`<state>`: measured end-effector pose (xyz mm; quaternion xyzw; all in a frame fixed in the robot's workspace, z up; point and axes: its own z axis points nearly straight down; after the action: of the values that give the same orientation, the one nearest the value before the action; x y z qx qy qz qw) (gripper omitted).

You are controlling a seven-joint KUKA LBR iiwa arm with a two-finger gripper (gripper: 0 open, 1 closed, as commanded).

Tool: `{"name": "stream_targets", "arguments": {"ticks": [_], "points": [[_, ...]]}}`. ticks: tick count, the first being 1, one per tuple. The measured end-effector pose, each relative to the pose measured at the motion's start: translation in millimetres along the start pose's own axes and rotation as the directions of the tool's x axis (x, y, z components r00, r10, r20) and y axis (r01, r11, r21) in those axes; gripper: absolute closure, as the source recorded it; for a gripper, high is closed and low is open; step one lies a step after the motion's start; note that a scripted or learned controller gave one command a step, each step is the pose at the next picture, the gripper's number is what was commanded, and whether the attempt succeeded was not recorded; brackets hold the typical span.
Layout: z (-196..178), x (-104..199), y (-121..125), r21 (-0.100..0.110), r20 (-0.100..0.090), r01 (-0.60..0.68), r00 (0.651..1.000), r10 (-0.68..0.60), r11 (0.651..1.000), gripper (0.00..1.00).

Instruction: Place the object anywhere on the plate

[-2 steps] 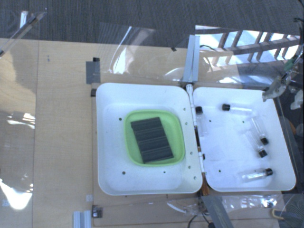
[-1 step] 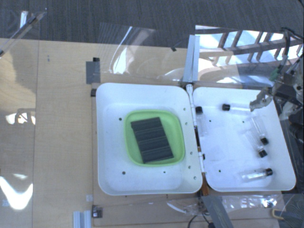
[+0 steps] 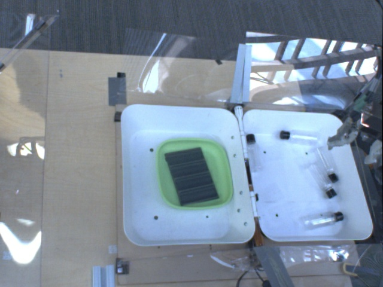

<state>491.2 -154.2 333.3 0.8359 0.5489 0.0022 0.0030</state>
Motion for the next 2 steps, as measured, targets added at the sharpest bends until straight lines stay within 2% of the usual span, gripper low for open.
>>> {"name": "stream_targets", "arguments": {"ticks": [1,2], "points": [[34.8,36.2,-18.4,0.003,-0.001,-0.151,0.989,0.151,0.989,0.00],[29.5,78.7,-36.4,0.001,-0.001,-0.255,0.967,0.255,0.967,0.00]]}}
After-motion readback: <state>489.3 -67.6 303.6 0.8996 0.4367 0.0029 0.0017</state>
